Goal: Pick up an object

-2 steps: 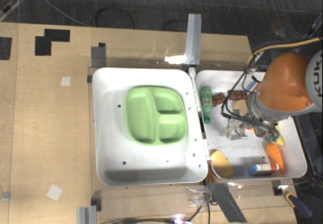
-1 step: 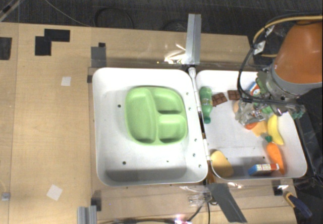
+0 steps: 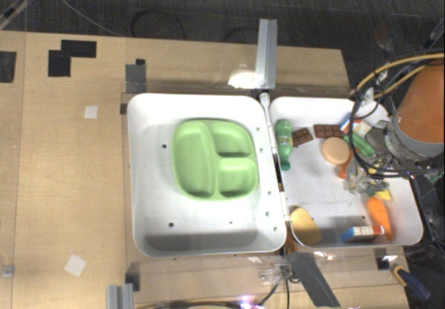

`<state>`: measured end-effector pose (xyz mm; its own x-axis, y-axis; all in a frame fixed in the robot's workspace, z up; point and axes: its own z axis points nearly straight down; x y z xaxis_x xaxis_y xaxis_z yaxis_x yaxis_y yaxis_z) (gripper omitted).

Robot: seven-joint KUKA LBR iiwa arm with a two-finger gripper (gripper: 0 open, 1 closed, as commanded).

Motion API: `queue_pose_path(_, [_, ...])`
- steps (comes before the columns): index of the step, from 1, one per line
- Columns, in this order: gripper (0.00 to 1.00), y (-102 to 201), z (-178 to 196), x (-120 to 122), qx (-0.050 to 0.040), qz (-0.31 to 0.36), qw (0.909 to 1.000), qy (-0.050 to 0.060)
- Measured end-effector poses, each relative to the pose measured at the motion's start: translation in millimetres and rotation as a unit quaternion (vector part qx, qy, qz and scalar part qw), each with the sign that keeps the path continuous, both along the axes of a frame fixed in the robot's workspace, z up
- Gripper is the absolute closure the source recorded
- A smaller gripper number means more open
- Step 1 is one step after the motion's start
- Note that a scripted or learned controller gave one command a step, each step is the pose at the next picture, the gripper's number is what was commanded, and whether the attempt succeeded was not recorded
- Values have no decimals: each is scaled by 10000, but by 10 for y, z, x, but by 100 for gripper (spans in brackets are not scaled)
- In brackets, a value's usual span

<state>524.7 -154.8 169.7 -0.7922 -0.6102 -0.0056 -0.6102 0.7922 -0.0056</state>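
Hovering over the right bin (image 3: 417, 227), the fingers (image 3: 361, 179) look indistinct; no label is legible.

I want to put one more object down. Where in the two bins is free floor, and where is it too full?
Free: the right bin's middle floor, between the green bottle, the gold lid and the carrot; also the left bin's margins around the green divided tray. Crowded: the right bin's far right, under the gripper.
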Motion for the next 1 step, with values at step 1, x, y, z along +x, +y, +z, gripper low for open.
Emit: queue_pose_path(1, [0,7,4,4,3,3,10000,-6])
